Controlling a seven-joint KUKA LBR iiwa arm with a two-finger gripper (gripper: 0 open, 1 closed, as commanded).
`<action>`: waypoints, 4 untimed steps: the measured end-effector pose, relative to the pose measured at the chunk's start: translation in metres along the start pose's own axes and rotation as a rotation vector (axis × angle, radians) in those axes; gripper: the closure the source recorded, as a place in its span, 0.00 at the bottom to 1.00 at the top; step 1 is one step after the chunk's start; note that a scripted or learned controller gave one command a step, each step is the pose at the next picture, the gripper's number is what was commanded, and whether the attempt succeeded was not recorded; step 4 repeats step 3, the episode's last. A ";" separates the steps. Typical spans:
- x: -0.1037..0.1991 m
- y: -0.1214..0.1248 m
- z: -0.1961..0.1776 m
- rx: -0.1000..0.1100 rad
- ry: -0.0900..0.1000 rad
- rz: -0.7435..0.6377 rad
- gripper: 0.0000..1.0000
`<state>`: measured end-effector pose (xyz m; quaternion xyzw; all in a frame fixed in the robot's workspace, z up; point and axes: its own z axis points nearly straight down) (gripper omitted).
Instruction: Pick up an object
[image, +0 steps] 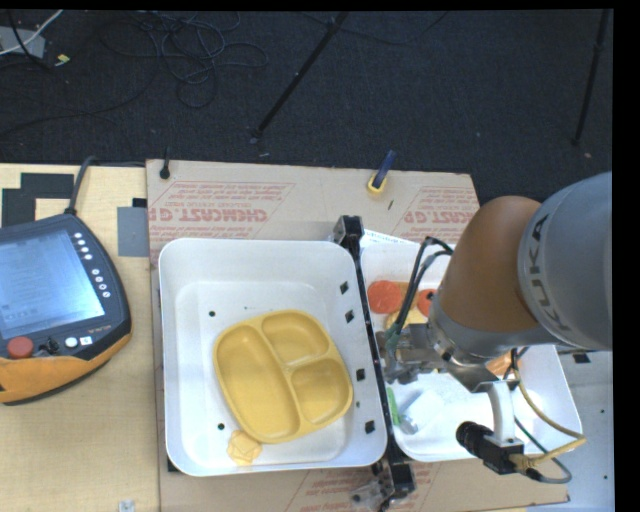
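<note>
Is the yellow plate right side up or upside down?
Right side up. The yellow plate lies flat in the left bin, with its three hollow sections facing up.

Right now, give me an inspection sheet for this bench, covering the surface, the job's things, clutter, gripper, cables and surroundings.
Surface: cardboard sheet under two white bins, the left bin and the right bin.
Job's things: yellow divided tray lies in the left bin with a small yellow piece at its lower corner; an orange object and a green item sit in the right bin, partly hidden by the arm.
Clutter: yellow-and-blue clip on the cardboard's far edge.
Gripper: the arm hangs over the right bin and hides it.
Cables: wires run along the wrist; cords lie on the dark floor.
Surroundings: teach pendant left of the bins.
</note>
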<state>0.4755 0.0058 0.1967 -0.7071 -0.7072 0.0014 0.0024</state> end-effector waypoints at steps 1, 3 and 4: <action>0.000 0.071 -0.013 -0.008 -0.002 0.000 1.00; 0.063 -0.001 -0.190 -0.005 0.000 -0.006 1.00; 0.063 -0.001 -0.190 -0.005 0.000 -0.006 1.00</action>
